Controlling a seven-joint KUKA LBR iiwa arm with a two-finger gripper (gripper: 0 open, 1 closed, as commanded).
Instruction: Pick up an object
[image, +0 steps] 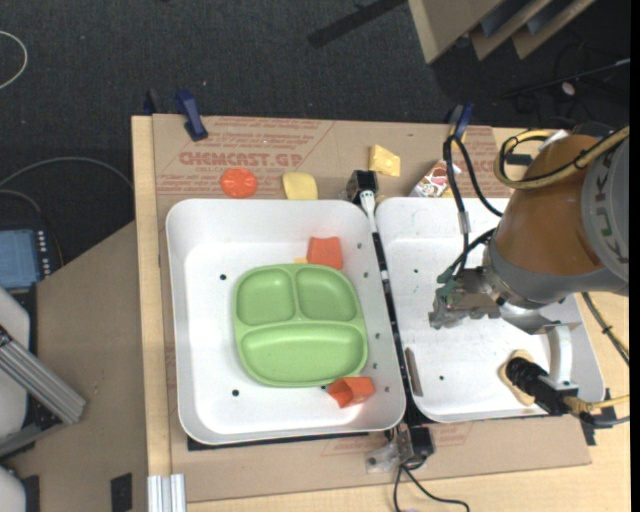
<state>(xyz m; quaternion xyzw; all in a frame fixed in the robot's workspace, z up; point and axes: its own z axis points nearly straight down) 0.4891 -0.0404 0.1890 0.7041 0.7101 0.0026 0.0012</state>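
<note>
Over right bin (465, 380), gripper (447, 308) hangs low; can't tell if spread or pinching anything. Candidates sit in left bin (200, 300): green plate (300, 325), far block (324, 251), near block (351, 390), both orange, just beside plate, likely scattered for grasp tries.

Beyond the pincer (447, 306), toward the far edge of the brown cardboard sheet (250, 150), we see a yellow wedge (385, 160) and a red-and-white packet (432, 182). Farther from the pincer, up and to the view's left, we find a pale yellow block (299, 186), an orange disc (238, 182) and a blue clamp (188, 113). A second blue clamp (459, 118) sits straight above the pincer.
</note>
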